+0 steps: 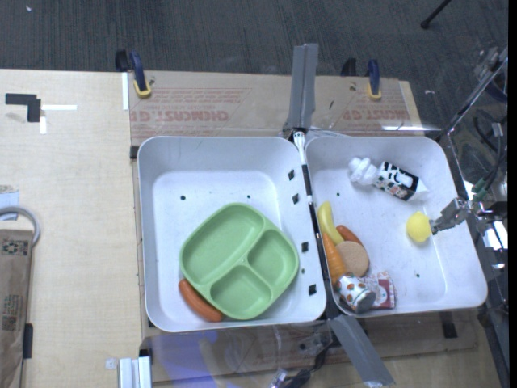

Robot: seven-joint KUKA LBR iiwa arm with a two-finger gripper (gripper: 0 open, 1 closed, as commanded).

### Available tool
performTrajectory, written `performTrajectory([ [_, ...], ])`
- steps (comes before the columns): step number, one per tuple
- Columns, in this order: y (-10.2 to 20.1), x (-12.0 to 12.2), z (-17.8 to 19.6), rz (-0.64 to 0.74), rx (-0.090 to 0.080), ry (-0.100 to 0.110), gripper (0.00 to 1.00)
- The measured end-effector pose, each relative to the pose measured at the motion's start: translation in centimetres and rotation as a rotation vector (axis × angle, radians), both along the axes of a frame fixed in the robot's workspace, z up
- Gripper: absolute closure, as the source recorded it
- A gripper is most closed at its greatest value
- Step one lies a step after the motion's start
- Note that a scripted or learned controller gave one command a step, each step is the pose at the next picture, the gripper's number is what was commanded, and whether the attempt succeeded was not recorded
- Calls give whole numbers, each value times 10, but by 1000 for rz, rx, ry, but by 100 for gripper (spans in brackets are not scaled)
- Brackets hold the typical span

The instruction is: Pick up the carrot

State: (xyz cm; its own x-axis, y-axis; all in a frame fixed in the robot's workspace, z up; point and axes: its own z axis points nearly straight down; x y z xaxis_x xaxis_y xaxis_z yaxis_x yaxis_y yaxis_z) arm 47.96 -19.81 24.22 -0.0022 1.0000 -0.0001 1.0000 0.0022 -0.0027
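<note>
Two shallow white bins are set side by side on the bench, the left bin (153, 217) and the right bin (452, 176). Nearest the camera, in the right bin's front corner, a small printed can (356, 293) is seen lying beside a red packet (383, 289). In the left bin, an orange-red sausage (199, 301) is tucked against the front edge of a green divided plate (239, 260).

A little farther back, the carrot (332, 263) is found in the right bin. It lies close along that bin's left wall, pressed between a yellow banana (325, 221) and a round tan biscuit (353, 259). A small red piece (349, 234) is lodged just behind the biscuit.

Farther right, a yellow lemon (418, 227) rests on the open bin floor. The gripper (449, 217) is seen just beside it, near the right wall and well apart from the carrot. How wide the gripper stands cannot be told at this size, and nothing is seen held in it.

Farthest back, a cow-patterned bottle (386, 178) lies on its side.

No part of the pick is judged done: the carrot is untouched on the bin floor. Crossing the bin, descending among the crowded neighbours, closing and lifting are all judged to remain.
</note>
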Motion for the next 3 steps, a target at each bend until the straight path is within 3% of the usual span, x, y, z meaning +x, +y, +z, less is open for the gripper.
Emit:
performTrajectory([
  [1, 103, -2, -97, 1, 1, 1, 0],
  [2, 105, 0, -146, -226, 2, -10, 0],
  [3, 62, 2, -145, 56, 0, -14, 0],
])
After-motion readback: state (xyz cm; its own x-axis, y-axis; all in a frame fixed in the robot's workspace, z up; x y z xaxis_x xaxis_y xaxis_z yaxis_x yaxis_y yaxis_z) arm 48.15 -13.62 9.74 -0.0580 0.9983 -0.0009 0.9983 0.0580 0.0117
